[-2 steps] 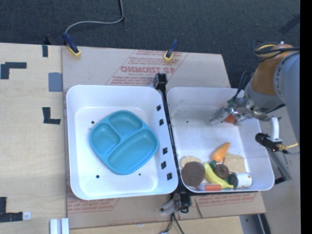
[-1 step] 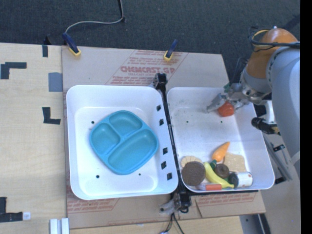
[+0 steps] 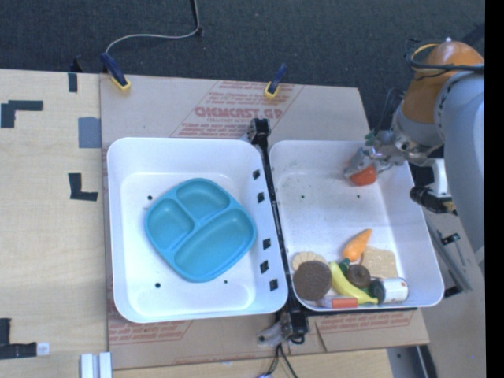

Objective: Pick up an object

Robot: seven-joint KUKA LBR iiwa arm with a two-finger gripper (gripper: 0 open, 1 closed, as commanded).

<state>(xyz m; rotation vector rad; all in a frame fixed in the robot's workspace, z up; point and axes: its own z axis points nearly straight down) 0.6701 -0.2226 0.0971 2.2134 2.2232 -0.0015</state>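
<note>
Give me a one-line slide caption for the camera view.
Gripper over a red object in the right bin; blue plate left.

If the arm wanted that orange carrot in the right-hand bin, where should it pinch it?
Probably across the carrot's thicker middle, coming straight down from above. It lies slanted with its narrow tip toward the upper right, so the fingers should close across its width. The banana and the tan slice crowd its lower end, so the upper half has more room.

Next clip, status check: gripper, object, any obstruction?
Gripper low at the right bin's far side, on a red-orange object; grasp unconfirmed. Toy food pile at near edge, untouched. Blue divided plate in left bin. Nothing obstructing.
</note>
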